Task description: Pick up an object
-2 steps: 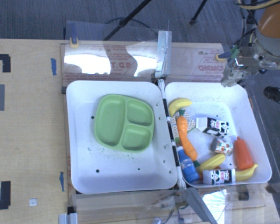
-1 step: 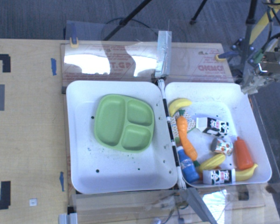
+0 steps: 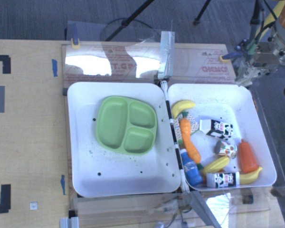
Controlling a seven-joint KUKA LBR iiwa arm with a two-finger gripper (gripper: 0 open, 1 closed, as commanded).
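Gripper (image 3: 252, 72) parked high at upper right, outside right bin (image 3: 256, 108), just past its far corner; finger state cannot tell, nothing seen held

Candidate objects all below and left of gripper, crowded in right bin: banana (image 3: 181, 107) nearest, carrot (image 3: 189, 140) along divider side, cow-print carton (image 3: 220, 128), red bottle (image 3: 247, 156), blue bottle (image 3: 192, 169) farthest

Green tray (image 3: 127, 124) alone in left bin (image 3: 80, 141), well left of gripper

Likely pre-approach; clutter near walls makes edge picks risky
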